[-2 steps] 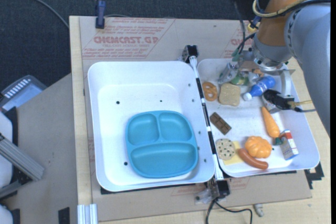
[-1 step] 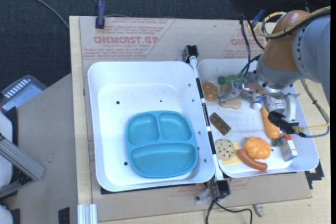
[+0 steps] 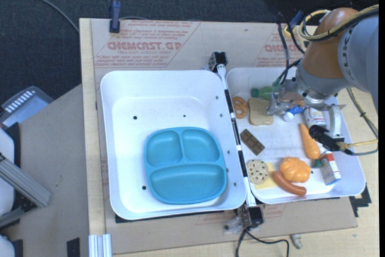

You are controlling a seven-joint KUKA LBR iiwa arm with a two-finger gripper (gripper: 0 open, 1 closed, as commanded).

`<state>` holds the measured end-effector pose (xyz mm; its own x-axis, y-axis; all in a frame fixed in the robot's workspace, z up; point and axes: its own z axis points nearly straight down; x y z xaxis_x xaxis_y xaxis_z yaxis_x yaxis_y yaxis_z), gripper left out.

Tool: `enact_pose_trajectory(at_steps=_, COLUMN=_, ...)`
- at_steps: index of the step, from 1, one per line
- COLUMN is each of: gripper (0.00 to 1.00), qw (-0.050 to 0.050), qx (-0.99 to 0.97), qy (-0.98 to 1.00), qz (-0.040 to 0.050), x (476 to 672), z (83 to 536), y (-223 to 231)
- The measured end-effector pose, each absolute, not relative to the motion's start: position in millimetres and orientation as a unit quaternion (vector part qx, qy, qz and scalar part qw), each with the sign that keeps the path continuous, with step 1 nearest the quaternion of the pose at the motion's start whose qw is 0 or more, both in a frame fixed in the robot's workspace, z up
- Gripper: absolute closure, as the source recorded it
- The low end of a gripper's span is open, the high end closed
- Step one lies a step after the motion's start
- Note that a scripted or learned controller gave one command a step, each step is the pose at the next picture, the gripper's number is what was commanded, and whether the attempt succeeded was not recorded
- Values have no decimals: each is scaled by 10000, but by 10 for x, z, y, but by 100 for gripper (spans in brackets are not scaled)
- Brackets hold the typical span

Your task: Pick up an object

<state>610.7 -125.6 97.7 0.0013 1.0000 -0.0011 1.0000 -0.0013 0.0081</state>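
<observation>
- Candidate objects all lying loose on the floor of the right bin [image 3: 355, 183]: pretzel [image 3: 240, 107] and bread slice [image 3: 260, 112] at the upper left, chocolate bar [image 3: 251, 142] lower down near the divider, cookie [image 3: 257, 171], sausage [image 3: 287, 183] and orange pepper [image 3: 295, 169] toward the near edge, carrot [image 3: 310, 141] on the right side.
- Nothing seen lifted off the bin floor; no object visible between any fingers.
- Gripper [image 3: 283, 103] down low in the far part of the right bin, just beside the bread slice and close to a green item [image 3: 262, 92] and a small blue-and-white item [image 3: 295, 112]; contact with any of them impossible to make out.
- Jaw state: cannot tell, with the wrist body and cabling covering the tips.
- Judged stage: at the reach or descent, or perhaps the closing; grasp unconfirmed, lift not yet done.
- Left to do, by that reading: secure one item, likely the bread slice or its neighbours, then raise it clear of the bin.
- Further out: left bin [image 3: 120, 93] holding a blue divided plate [image 3: 185, 164], untouched and well apart from the arm.
</observation>
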Motion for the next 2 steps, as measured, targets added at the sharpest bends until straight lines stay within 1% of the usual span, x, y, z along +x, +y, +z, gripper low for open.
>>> enact_pose_trajectory(at_steps=1, gripper=100, qw=22, qx=7076, qy=7066, qz=1, x=5634, z=1826, y=-1808)
enact_pose_trajectory(at_steps=2, gripper=0, qw=9, qx=7072, qy=7070, qz=1, x=5632, z=1814, y=-1794)
